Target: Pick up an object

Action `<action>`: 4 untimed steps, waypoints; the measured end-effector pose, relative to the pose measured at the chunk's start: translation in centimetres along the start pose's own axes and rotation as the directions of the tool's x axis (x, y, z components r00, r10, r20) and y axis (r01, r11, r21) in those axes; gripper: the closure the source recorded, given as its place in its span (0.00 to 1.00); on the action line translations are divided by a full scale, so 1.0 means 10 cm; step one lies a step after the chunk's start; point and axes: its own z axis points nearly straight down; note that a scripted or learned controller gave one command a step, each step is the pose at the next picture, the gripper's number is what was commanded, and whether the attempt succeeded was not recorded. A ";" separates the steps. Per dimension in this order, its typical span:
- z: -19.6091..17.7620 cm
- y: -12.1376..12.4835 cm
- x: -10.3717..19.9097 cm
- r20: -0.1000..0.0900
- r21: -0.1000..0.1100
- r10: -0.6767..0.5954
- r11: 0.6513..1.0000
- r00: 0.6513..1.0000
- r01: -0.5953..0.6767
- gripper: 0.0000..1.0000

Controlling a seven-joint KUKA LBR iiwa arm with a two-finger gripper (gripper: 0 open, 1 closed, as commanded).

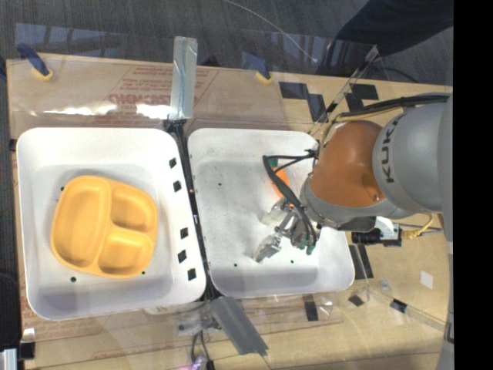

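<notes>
Overhead view of two white bins set side by side: the left bin [31,206] holds a yellow three-compartment tray [104,226], lying flat. The arm [385,168] reaches into the right bin [231,206], its gripper [279,237] low over the bin floor; jaw state cannot be told. An orange object [280,179] lies partly hidden beside the wrist, just above the gripper

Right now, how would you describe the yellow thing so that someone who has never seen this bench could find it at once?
Start with the two shallow white bins side by side and take the left bin, the one away from the grey and orange arm. Lying on its floor is a yellow divided plate with rounded corners. Its colour and three moulded compartments set it apart.
</notes>
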 end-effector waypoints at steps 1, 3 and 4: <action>0.00 0.06 -0.59 0.001 -0.001 0.161 0.987 0.987 -0.161 0.00; 0.01 0.33 -0.79 -0.001 0.000 0.108 0.994 0.994 -0.108 0.00; 0.00 1.12 -0.86 -0.020 0.020 0.268 0.963 0.963 -0.267 0.00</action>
